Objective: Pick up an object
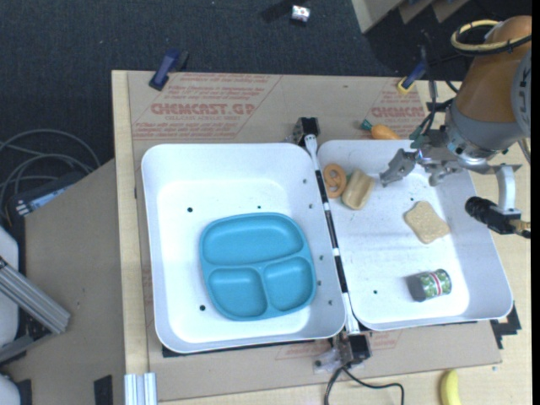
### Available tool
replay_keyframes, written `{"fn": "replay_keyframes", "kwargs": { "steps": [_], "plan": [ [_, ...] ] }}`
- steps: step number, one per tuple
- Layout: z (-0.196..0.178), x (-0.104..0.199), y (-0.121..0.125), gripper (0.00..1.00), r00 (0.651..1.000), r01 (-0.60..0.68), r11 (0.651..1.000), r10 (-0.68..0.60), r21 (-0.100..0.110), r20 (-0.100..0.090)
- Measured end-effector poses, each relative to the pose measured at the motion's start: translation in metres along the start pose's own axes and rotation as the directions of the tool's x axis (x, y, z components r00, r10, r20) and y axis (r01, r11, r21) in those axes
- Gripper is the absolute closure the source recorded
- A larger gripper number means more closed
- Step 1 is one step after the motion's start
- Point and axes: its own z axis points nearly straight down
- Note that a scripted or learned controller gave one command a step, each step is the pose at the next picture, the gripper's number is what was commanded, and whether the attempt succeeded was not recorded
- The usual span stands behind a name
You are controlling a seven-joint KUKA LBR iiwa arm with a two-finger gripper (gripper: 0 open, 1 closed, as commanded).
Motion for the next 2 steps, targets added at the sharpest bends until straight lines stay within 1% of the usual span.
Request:
{"fn": "replay_keyframes", "kwargs": {
  "steps": [1,2],
  "plan": [
    [-0.009,0.061,0.017,0.00,1.000,-0.001,1.000,0.001,0.001,0.001],
    [0.078,0.029,0.046,0.00,1.000,-0.003,1.000,0.003,0.006,0.001]
  ]
}}
